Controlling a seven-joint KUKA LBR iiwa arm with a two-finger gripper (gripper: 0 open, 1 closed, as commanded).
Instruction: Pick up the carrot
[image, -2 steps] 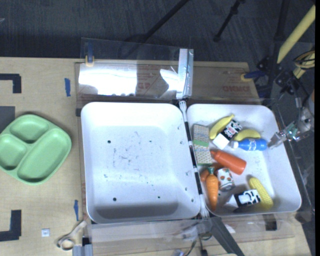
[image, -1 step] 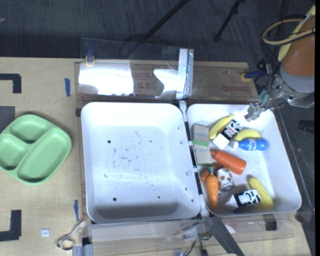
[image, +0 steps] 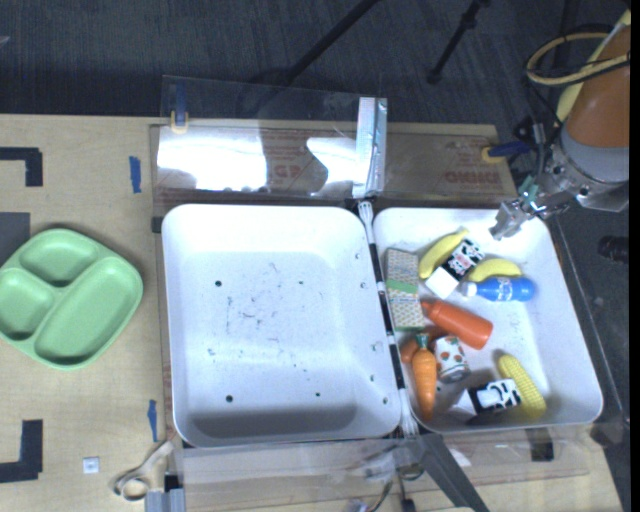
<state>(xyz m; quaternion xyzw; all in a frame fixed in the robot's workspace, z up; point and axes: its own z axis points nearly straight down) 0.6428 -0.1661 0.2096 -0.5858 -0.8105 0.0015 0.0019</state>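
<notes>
The carrot (image: 424, 376) is orange with a green top and lies along the left wall of the right bin (image: 578, 352), near its front. A small can (image: 451, 358) touches its right side, and an orange bottle (image: 460, 322) lies just behind it. My gripper (image: 512, 217) hangs over the bin's back right corner, well behind the carrot and to its right, with nothing seen in it. The arm's orange band (image: 603, 112) rises above it at the right edge.
The right bin also holds two bananas (image: 441, 251), a blue bottle (image: 506, 290), a corn cob (image: 523, 383), a black-and-white carton (image: 495, 397) and a flat box (image: 403, 289). The left bin (image: 270, 310) sits beside it. A green divided plate (image: 66, 297) rests far left.
</notes>
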